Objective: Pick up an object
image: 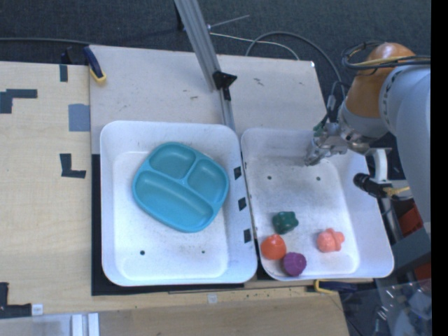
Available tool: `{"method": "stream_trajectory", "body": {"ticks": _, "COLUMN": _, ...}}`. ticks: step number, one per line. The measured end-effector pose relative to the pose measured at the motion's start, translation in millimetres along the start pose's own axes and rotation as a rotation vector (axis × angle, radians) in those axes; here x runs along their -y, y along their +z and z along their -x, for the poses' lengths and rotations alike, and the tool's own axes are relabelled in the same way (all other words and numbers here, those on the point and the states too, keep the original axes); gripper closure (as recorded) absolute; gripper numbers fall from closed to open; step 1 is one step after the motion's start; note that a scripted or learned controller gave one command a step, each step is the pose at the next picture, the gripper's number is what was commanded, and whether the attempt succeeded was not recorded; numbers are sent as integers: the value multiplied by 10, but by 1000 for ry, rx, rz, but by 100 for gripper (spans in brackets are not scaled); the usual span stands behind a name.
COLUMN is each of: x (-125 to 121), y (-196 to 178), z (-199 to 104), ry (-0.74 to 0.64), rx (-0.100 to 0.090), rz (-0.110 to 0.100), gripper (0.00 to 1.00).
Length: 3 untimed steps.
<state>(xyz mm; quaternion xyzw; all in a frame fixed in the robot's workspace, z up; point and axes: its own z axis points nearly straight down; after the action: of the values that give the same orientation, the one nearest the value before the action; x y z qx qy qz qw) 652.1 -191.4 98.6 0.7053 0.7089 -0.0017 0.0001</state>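
While the arm point(392, 96) is reaching in from the right, its grey body with the orange band is hanging over the far right corner of the right bin point(364, 208), and the gripper point(313, 158) is pointing down toward that bin's upper floor, near the back wall. The tool is small and dark against the white plastic, so whether it is open or closed cannot be told from this slant, though nothing seems to be caught in it. Four small objects are lying well apart from the gripper, gathered at the near end of the same bin: a dark green piece point(284, 222) is sitting nearest the middle, an orange-red ball point(273, 246) is resting just below it and close to the bin's left wall, a purple ball point(294, 263) is lying just beside the orange-red one at the front edge, and a lumpy pale orange piece point(330, 241) is sitting off to the right of the green one. The left bin point(112, 208) is standing right beside the right bin, their rims touching along the middle, and a light blue divided plate point(181, 185) is lying tilted in it, toward its upper centre. A slanted metal post point(199, 33) is rising from the bench behind the two bins, and black cables point(280, 40) are looping across the dark floor beyond it.
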Motion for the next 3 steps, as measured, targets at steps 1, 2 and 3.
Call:
{"method": "stream_trajectory", "body": {"ticks": 1, "x": -2, "y": -449, "z": 54, "ry": 3, "rx": -1, "rz": 5, "gripper": 100}}
{"method": "stream_trajectory", "body": {"ticks": 2, "x": 17, "y": -1087, "z": 36, "ry": 3, "rx": -1, "rz": 9, "gripper": 100}}
{"method": "stream_trajectory", "body": {"ticks": 3, "x": 8, "y": -1406, "z": 31, "ry": 3, "rx": -2, "rz": 6, "gripper": 100}}
